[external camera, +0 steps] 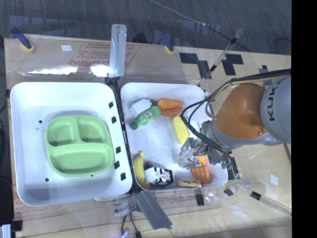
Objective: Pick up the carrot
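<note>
Arm point(247, 115) reaches in; gripper point(190, 155) low.

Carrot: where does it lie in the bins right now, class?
The carrot lies near the far edge of the right bin, just right of the green bottle and above the corn cob.

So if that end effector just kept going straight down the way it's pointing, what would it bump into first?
Most likely the orange waffle-like toy in the right bin, since the end effector hangs right beside and above it. Depth is hard to judge, so it might reach the bin floor instead. The carrot lies well away.
</note>
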Tool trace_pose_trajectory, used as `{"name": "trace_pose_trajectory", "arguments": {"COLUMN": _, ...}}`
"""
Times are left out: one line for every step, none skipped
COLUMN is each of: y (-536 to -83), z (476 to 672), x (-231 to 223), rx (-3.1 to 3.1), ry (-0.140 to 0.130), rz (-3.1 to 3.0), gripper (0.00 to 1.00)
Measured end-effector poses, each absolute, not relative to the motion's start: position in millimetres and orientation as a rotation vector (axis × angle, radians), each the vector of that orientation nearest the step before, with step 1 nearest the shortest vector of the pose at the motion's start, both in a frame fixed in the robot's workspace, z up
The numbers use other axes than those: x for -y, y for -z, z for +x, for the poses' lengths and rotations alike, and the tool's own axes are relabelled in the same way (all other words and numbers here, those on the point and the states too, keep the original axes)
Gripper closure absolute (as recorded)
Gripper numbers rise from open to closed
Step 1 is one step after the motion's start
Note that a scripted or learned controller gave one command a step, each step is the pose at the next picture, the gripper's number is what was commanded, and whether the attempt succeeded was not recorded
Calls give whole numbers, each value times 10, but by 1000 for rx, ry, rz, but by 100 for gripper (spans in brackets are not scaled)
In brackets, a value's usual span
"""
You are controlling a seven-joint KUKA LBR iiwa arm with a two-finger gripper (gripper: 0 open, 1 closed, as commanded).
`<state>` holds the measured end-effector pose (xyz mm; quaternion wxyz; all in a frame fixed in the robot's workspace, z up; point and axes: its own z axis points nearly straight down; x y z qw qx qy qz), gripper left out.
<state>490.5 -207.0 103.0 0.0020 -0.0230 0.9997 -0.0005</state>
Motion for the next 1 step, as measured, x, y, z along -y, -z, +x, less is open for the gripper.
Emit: {"name": "trace_pose_trajectory", "arguments": {"y": -1301, "z": 5009, "x": 1921, "rx": -3100, "ry": 0, "rz": 492, "gripper": 100}}
